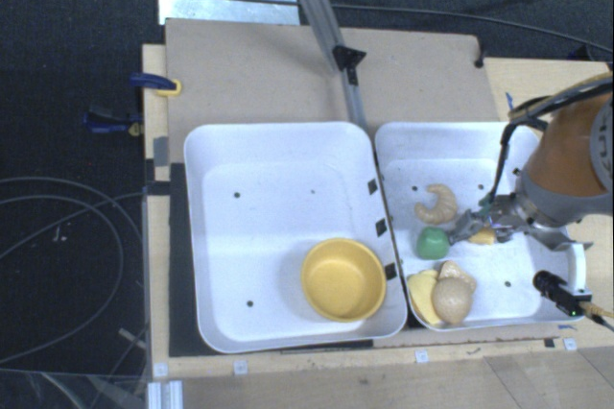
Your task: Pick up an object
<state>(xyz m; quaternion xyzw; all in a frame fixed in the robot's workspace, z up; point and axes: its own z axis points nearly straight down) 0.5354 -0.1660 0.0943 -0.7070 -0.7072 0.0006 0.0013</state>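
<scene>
The hand [477, 230] sits low in the right bin [403, 148], and the move ahead turns on what lies just to its left: a green ball [433, 242], close beside the fingertips. The ball is round, so it has no long axis to line up with; any closing direction would do, in my judgement. A small yellow piece [484, 237] shows right at the fingertips, but whether it is gripped or merely lies under them is too small to tell, and I cannot tell how wide the hand stands.

Taking the green ball as landmark: a tan, curved croissant-shaped toy [439, 202] lies just above it, its arc running roughly across the bin. Below and slightly right of the ball sits a tan lumpy piece [452, 295] on top of a pale yellow flat one [420, 290], near the bin's front wall. Far to the ball's left, in the left bin [221, 157], stands a yellow bowl [343, 277], well apart from the hand.

There is only 1 arm [566, 157], reaching in from the right; its orange band is above the wrist, and the forearm slopes down and leftward toward the ball. The nearest candidates are the yellow piece and the ball, I judge.
</scene>
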